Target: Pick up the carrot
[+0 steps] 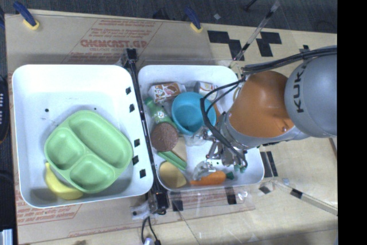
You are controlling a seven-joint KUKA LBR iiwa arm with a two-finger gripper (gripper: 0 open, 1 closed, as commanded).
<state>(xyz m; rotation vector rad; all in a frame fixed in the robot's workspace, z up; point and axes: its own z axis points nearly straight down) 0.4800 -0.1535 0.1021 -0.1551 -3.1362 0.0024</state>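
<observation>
Reaching in from the right, the arm hangs its gripper [221, 159] low over the near edge of the right bin [252, 176], because the carrot [209, 179] lies there against the front wall, just below it; how far it is open, I cannot tell.

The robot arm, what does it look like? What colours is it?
The arm is big, round and smooth. Most of it is grey, with black letters "KU" on its side, and a fat orange band sits near the end. Thin black cables loop over the orange part. Below that is the gripper, made of small metal parts with little wires.
</observation>
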